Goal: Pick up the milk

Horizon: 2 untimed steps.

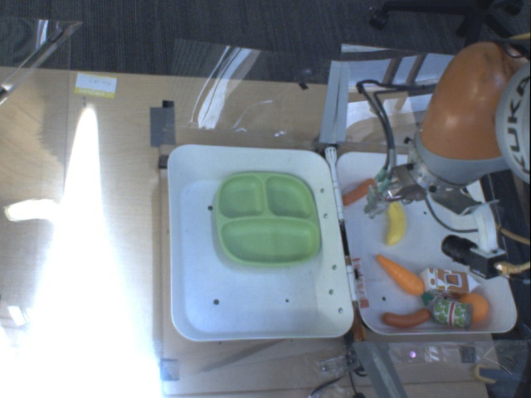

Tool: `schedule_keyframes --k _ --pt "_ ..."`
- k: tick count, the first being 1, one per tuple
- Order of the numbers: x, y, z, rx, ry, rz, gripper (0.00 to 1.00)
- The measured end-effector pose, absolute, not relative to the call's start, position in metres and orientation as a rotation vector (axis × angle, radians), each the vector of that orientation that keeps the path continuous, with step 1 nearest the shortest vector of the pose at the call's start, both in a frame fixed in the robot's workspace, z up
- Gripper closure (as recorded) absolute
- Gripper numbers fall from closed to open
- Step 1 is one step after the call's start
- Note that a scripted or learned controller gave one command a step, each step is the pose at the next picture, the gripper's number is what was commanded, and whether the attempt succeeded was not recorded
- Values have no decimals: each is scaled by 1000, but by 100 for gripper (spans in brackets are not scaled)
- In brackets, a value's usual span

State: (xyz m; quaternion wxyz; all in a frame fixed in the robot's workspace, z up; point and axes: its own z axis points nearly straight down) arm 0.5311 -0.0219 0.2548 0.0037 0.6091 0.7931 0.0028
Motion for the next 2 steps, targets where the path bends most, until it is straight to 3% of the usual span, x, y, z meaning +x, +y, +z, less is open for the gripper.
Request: schedule_keyframes --k 1,2 --pt "504 46 258 831 3022 6 100" --pt "549 -3 185 132 3131 3 100"
